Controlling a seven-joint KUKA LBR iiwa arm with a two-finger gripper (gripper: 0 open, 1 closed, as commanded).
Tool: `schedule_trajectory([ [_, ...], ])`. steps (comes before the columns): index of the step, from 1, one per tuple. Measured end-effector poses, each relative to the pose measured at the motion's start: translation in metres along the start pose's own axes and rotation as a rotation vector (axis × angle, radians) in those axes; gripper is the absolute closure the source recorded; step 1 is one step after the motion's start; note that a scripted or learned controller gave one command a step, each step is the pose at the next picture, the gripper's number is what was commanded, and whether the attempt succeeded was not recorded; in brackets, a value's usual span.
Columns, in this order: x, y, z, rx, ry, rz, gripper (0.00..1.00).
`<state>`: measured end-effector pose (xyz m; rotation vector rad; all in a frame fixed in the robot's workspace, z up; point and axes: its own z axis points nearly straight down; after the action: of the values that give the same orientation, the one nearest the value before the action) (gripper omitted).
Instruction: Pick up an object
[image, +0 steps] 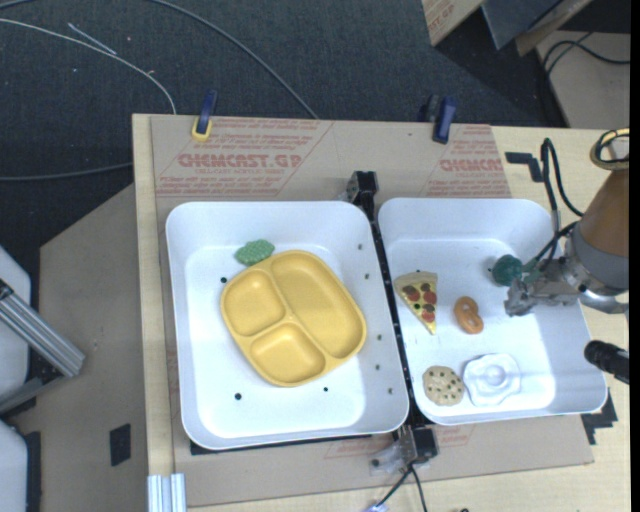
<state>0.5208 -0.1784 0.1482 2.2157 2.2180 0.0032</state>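
Nothing is lifted yet: the pincer (522, 297) hangs low at the right of the right bin (465, 215), just beside a small teal object (505, 268), and whether it is open or closed I cannot tell. Left of it lie a bread roll (468, 315), pizza slice (418, 297), cookie (441, 384) and white piece (491, 377), while a yellow divided plate (291, 316) fills the left bin (190, 300).

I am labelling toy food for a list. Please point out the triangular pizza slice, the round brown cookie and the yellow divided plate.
triangular pizza slice (419, 297), camera view, middle of its topping.
round brown cookie (441, 384), camera view, its centre.
yellow divided plate (318, 302), camera view, floor of its largest compartment.
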Motion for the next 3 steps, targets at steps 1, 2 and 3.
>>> schedule_trajectory([
  [1,0.002,-0.004,-0.044,0.001,0.0,0.0,1.0],
  [2,0.001,-0.003,-0.077,0.002,0.001,0.0,1.0],
  [3,0.055,0.008,-0.088,0.002,0.003,-0.005,1.0],
])
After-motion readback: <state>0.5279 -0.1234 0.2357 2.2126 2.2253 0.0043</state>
